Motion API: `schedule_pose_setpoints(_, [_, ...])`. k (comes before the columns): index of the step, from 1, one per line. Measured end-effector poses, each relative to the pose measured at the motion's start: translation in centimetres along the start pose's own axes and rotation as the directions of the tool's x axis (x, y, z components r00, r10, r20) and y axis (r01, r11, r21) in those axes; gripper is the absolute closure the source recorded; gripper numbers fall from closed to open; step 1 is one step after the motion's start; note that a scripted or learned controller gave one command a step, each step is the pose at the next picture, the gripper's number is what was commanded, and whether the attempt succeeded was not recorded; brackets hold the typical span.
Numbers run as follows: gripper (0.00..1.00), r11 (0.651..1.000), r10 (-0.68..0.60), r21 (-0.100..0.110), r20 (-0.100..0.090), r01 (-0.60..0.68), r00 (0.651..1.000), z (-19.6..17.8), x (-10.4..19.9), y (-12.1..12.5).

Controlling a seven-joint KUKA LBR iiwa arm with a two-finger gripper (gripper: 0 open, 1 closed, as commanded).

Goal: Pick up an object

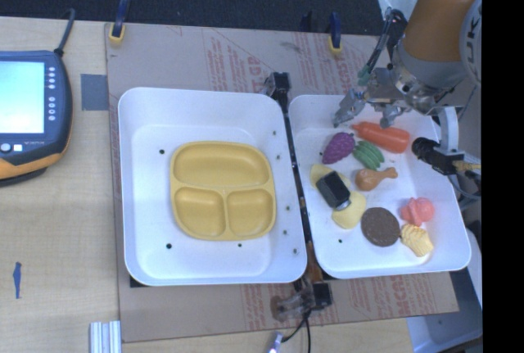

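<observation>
Pincer [372, 104] hovers over the right bin [442, 261], fingers apart and unladen, an orange toy carrot [383, 135] lying crosswise just below it.

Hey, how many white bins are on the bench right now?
2. The left bin holds a yellow divided tray; the right bin holds the toy food, under the gripper.
</observation>
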State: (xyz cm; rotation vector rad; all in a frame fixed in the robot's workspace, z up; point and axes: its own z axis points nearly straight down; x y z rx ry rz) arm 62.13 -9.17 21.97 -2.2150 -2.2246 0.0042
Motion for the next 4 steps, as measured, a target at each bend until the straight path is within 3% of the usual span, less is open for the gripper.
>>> schedule_pose_setpoints(1, [0.00,1.000,0.000,0.002,0.000,0.000,1.000,12.9,-0.4,-2.1])
schedule_pose_setpoints(2, [0.00,1.000,0.000,-0.001,0.000,0.000,1.000,12.8,-1.8,0.8])
schedule_pose_setpoints(3, [1.00,1.000,-0.002,0.000,0.000,0.002,1.000,11.7,-1.8,0.8])
schedule_pose_setpoints(4, [1.00,1.000,-0.002,-0.001,0.000,0.002,1.000,2.7,6.1,-3.3])
